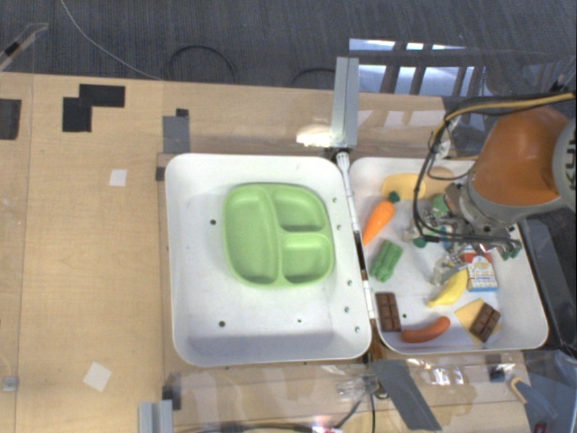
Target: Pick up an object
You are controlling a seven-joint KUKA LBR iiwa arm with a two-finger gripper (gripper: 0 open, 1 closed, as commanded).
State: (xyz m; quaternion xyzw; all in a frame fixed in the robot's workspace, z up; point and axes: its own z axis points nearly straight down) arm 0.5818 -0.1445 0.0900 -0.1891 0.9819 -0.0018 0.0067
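Right bin [532,332] holds the pickable toys: banana [450,289] in the middle, just below the claw [460,258]; small carton [482,273] beside it. Claw state: cannot tell, wrist and cables block it. Green block [386,260] and carrot [379,222] toward bin's left, chocolate bar [388,310] and sausage [424,332] near the front edge, second chocolate [485,321] front right. Left bin [189,242] has a green divided plate [276,234]. Both bins on the desk [81,269].

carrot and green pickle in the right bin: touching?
Apart. The camera view shows a strip of white bin floor between the lower tip of the carrot and the top of the green pickle, which lies just below it in the right bin.
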